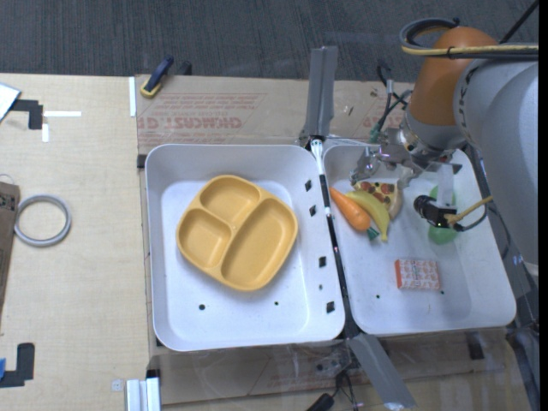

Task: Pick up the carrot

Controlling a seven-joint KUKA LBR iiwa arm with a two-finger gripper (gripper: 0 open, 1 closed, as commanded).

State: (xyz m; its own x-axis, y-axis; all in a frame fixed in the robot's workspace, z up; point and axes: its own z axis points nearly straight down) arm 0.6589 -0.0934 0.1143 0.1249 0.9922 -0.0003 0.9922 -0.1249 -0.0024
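Camera view has the grey arm (501,118) coming in from the right, orange band (445,62) sitting above the wrist, wrist bent down over the far end of the right bin (479,302). Gripper (383,163) hangs low over that bin's upper-left corner, just above a small cluster of items; can't tell if it is released or clenched, too much metal and cable in the way, and nothing is visibly held. One carrot (350,210) lies in the right bin near its left wall, orange, angled w/ one end toward the far-left and the other toward the near-right, touching a banana (377,210) that lies just to its right. One pizza slice toy (383,192) sits partly under the gripper, behind the banana. One green item (443,233) sits further right, partly hidden by a black part of the arm, shape unclear. One small red-and-white packet (417,273) lies flat toward the near side, apart from the rest. Left bin (167,315) holds one yellow divided plate (237,231) w/ three compartments, roughly centred. Two bins total, side by side, touching along a grey divider. On the bench left of the bins: one tape roll (39,219); one blue-and-yellow tool (157,76) at the far edge.
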